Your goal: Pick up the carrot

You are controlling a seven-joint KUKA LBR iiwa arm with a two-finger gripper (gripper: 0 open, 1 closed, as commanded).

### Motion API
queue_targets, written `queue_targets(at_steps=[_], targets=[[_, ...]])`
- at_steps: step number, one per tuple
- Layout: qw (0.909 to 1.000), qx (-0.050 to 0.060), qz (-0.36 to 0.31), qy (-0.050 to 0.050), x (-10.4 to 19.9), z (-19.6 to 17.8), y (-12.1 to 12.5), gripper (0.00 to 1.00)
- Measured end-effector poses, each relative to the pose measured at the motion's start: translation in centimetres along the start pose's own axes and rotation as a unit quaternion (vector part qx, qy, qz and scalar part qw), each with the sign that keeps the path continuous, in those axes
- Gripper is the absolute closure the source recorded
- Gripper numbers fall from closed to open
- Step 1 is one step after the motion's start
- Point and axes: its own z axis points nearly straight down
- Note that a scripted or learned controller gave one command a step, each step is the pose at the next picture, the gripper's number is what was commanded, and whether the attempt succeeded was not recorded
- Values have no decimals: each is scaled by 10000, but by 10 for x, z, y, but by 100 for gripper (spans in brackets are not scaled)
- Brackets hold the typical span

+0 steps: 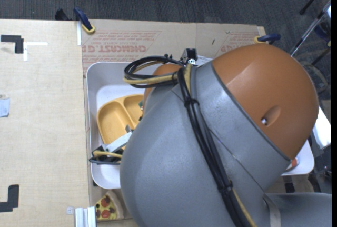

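The grey arm (210,157) with its orange band (263,99) covers most of both white bins. In the left bin (92,115) lies a yellow divided tray (116,118). A small orange piece (163,69) peeks out just above the arm near the black cable loop; I cannot tell whether it is the carrot. A dark object with yellow parts (105,156) lies at the bin's lower left beside a white strip.
Brown cardboard (142,44) lies under the bins' far side, held by blue-yellow clamps (84,20). A light wooden bench top (42,115) stretches left. A pizza-slice toy (105,207) sits below the left bin.
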Motion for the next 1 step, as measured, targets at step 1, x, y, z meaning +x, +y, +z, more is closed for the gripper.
queue_targets(at_steps=[1], targets=[[10000, 14, -4, 22, 1, -2, -1, 0]])
